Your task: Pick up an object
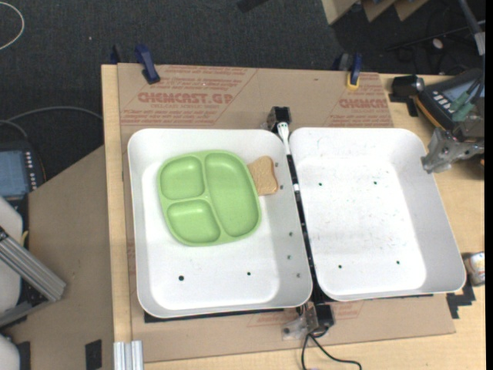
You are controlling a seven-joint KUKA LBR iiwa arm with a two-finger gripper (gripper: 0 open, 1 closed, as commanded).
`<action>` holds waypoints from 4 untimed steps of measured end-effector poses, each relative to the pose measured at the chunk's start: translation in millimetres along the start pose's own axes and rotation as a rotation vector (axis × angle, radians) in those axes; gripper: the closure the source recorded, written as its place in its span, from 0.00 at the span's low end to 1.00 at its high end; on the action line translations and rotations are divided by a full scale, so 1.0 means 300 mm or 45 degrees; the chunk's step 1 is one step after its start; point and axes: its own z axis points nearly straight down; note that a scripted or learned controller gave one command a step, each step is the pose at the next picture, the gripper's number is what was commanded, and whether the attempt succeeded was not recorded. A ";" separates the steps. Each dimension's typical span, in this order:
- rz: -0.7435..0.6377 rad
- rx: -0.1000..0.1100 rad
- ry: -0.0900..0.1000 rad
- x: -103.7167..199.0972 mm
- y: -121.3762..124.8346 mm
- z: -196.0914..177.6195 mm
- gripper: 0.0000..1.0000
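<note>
A green three-compartment plate (208,197) lies in the left white bin (208,284). A small tan, toast-like piece (264,176) rests against the plate's right rim, near the bin's upper right corner. My gripper (445,151) sits at the far right, just outside the upper right rim of the right bin (370,222), well away from both objects. Nothing is seen in its grasp.
The bins stand side by side on a brown cardboard sheet (185,95) with blue and yellow clamps at the back. Black clips join the bins at the middle seam. Cables and equipment lie beyond the bench's edges.
</note>
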 end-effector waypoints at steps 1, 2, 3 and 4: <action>-0.009 0.003 0.000 0.337 0.003 0.421 1.00; -0.003 -0.032 -0.001 0.436 0.008 0.105 1.00; -0.008 -0.024 0.000 0.693 0.005 0.052 1.00; 0.000 -0.024 -0.001 0.743 0.005 -0.023 1.00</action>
